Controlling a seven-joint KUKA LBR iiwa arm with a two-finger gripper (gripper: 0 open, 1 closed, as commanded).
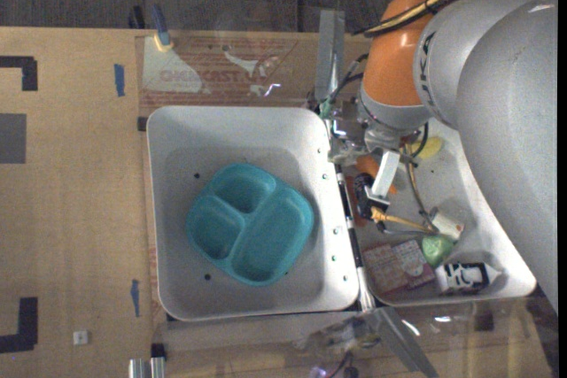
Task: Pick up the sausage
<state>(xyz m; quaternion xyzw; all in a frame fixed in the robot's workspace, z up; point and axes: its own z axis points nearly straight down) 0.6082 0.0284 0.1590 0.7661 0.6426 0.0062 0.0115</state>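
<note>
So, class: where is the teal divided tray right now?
In the camera view, the teal tray lies in the left white bin, slightly toward its lower half, left of the gripper.

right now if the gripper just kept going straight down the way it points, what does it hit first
Most likely the reddish-brown item against the left wall of the right bin, possibly the sausage. The gripper points down just beside it. Depth is unclear from this slanted view, so it could instead land on the bin floor.
</note>
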